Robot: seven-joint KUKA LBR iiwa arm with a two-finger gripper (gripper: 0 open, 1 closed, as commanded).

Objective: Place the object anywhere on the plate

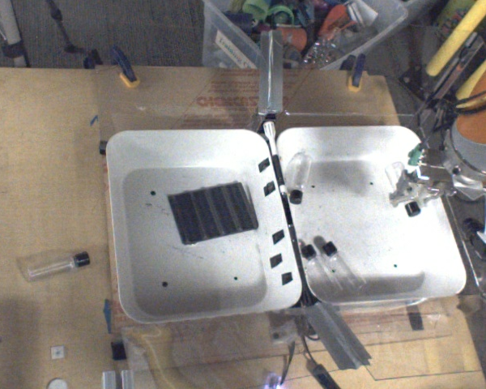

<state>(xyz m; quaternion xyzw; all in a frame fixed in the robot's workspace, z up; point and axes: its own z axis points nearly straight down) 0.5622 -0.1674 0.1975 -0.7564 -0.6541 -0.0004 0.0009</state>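
White left bin (138, 294): sitting on the table (40, 136), pressing against the right bin (437, 278) along one shared middle edge.
Plate (213, 211): dark and ribbed, lying flat on the left bin's floor, turned slightly askew, near the middle edge.
Vial by the divider (296, 171): clear with a black cap, lying in the right bin's far left part, just beside the middle edge and well apart from the plate.
Pair of vials (330, 250): clear, black caps side by side, lying in the right bin's near left part with their bodies pointing toward the near wall.
Tool (408, 191): hanging over the right side of the right bin; I cannot tell whether it is standing wide or narrow, or whether it is gripping anything.
Black-tipped piece (412, 209): showing just under the tool, too small to identify.
Arm (472, 128): reaching in from the right, its orange band showing above the wrist.
Loose vial (53, 263): lying on the table, left of the left bin.
Clear tub (227, 23): standing beyond the bins, holding colourful objects.
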